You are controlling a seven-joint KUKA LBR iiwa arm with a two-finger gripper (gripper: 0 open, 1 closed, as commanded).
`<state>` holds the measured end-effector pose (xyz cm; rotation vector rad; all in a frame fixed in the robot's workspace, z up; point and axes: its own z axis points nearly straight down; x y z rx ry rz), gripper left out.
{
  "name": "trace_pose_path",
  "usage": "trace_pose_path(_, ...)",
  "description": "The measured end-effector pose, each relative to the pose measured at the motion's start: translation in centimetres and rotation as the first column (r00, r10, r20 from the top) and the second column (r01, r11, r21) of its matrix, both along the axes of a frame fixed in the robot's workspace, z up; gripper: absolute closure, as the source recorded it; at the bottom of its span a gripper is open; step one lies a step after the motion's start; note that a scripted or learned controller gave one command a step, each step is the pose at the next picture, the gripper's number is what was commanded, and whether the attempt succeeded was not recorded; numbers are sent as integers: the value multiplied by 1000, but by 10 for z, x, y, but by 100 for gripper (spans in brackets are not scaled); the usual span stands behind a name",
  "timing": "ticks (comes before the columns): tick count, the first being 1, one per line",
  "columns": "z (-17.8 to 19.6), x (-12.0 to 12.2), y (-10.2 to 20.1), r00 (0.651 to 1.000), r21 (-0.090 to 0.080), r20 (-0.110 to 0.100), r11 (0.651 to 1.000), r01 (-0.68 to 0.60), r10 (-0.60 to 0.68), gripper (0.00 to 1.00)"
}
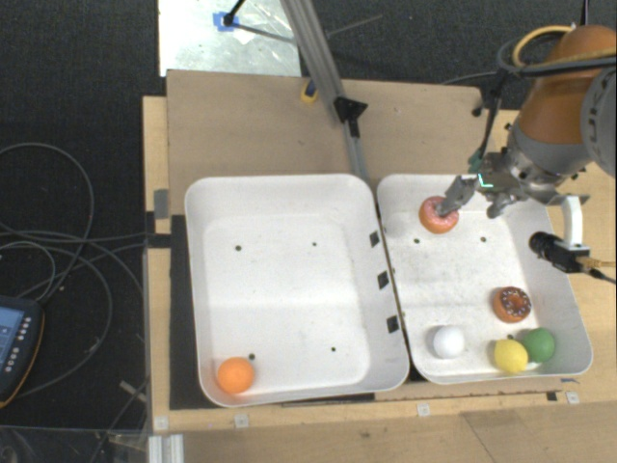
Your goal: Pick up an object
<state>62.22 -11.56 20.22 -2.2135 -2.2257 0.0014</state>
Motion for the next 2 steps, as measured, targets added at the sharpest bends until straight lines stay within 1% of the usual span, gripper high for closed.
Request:
trace_pose_path(1,2,1,0,1000,-1,3,1000,0,0,0)
trace_pose_path(2,-40,1,-1,1000,-1,0,1000,3,-3,0)
